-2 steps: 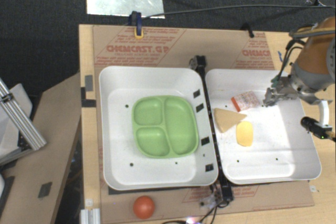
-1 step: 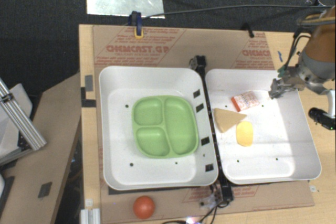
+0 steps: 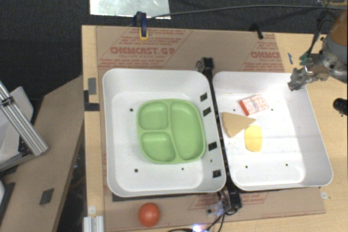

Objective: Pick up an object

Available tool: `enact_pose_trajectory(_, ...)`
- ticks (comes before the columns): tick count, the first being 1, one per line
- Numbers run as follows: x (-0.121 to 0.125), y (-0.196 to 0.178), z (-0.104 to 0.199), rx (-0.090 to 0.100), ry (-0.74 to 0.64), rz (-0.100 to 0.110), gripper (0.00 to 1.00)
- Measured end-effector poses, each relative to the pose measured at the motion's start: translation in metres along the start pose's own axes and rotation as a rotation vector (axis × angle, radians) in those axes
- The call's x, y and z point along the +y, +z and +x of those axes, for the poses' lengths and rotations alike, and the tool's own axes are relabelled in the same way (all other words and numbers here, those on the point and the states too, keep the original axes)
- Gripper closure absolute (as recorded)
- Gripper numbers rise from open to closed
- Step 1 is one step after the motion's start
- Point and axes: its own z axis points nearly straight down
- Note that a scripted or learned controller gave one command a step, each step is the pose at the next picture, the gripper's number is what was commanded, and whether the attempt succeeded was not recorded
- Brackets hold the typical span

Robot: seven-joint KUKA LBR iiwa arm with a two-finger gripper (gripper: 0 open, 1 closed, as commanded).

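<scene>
Gripper sits at upper right edge of the right bin; finger state: can't tell. Nearest target, red-white packet, lies lower left of it, above tan wedge and yellow piece.

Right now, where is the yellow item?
In the camera view, the yellow item lies in the right bin, near its left side, just below the tan wedge and the red-and-white packet.
</scene>
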Motion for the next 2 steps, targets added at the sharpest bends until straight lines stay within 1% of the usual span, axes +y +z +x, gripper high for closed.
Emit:
enact_pose_trajectory(1, 0.002, -0.050, 0.000, 0.000, 0.000, 0.000, 1.00)
enact_pose_trajectory(2, -0.004, -0.044, 0.048, 0.003, -0.002, 0.006, 1.00)
